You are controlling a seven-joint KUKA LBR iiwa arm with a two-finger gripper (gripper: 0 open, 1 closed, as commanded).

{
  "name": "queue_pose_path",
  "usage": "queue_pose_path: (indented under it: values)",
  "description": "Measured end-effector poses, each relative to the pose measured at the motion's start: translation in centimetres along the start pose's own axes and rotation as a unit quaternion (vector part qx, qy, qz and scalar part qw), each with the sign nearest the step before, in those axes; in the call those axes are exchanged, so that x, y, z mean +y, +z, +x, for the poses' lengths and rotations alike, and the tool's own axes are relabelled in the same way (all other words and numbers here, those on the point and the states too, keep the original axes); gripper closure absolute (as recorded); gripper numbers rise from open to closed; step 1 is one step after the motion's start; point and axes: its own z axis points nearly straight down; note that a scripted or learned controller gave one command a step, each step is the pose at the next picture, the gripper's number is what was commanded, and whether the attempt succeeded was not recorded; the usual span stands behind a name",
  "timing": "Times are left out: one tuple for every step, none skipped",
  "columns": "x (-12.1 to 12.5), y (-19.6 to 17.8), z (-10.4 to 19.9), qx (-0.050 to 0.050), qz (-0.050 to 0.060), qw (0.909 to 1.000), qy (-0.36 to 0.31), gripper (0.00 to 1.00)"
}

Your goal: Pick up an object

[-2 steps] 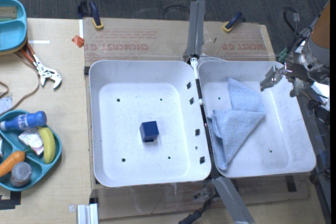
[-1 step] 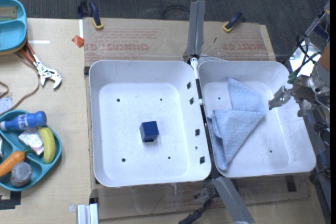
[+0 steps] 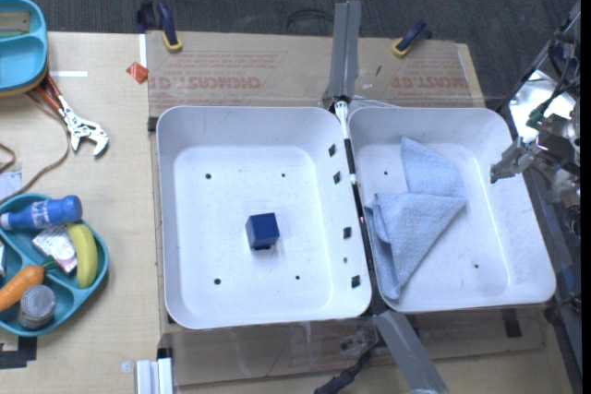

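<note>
Far left on the desk (image 3: 102, 88): a blue tray (image 3: 92, 277) with a bottle (image 3: 37, 214), a banana (image 3: 85, 254) and a carrot (image 3: 20, 284); above it, a wrench (image 3: 83, 132). Next, the left bin (image 3: 171, 198), with a blue cube (image 3: 263, 231) lying near its middle, apart from every wall. Then the right bin (image 3: 517, 272), with a crumpled grey cloth (image 3: 416, 208) in its left half. At the right edge, the hand (image 3: 517, 160), above that bin's right rim; whether wide or narrow, cannot tell.
</note>
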Motion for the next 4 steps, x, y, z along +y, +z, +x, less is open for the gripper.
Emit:
queue_pose_path:
  values:
    - [4.0,8.5,7.7,0.000,0.002,0.9995,0.033,0.00]
    - [4.2,6.4,2.1,0.000,0.000,0.9994,0.034,0.00]
    - [2.1,7.9,-1.5,0.000,0.001,0.9894,0.145,0.00]
    - [1.0,7.2,-1.2,0.000,0.001,0.9944,0.106,0.00]
